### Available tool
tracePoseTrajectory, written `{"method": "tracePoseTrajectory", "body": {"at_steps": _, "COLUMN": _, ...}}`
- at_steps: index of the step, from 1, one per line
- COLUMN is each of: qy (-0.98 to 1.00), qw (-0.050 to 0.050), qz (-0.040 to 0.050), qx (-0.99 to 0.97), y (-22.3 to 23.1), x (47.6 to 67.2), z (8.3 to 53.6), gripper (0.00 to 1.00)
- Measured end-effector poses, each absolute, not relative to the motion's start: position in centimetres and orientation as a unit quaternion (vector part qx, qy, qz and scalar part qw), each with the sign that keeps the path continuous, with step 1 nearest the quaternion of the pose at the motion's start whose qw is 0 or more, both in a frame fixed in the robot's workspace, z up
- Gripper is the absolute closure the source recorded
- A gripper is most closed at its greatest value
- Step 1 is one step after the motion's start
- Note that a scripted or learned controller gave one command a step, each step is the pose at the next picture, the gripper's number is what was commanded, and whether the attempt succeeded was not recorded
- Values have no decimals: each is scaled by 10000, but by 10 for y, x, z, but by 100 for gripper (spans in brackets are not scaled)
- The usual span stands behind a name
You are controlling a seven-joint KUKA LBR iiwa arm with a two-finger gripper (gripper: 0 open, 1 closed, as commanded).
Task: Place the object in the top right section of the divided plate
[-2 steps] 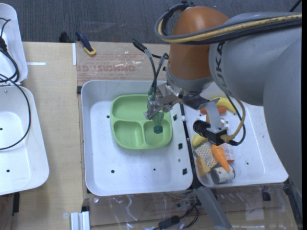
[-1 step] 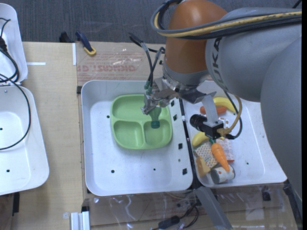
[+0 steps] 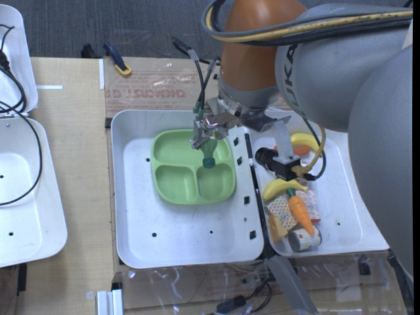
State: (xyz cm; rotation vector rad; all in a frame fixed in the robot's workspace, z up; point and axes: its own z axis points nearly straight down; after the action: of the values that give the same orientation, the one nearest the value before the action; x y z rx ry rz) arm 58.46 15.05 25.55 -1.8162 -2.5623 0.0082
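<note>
Green divided plate (image 3: 194, 167): I see it in the left white bin (image 3: 131, 195).
Gripper (image 3: 207, 151): over the plate's right side, fingers closed on a small teal object (image 3: 209, 161).
Right bin (image 3: 348, 202): bananas, an orange carrot (image 3: 300, 212), other toys.

Divided plate (image 3: 177, 176): light green, rounded-square, with three sections; one wide section along its far side and two smaller ones along the near side.
Plate position: flat on the floor of the left white bin, toward its far right part, close to the wall shared with the neighbouring bin.
Object (image 3: 209, 161): small, dark teal-green; its exact kind cannot be told.
Object position: at the plate's right side, over the ridge between the wide far section and the near right section, just under the gripper tips.
</note>
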Motion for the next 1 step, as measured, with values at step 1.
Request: {"method": "tracePoseTrajectory", "body": {"at_steps": 1, "qy": -8572, "qw": 12, "qz": 28, "qx": -5150, "y": 157, "x": 553, "z": 251, "gripper": 100}}
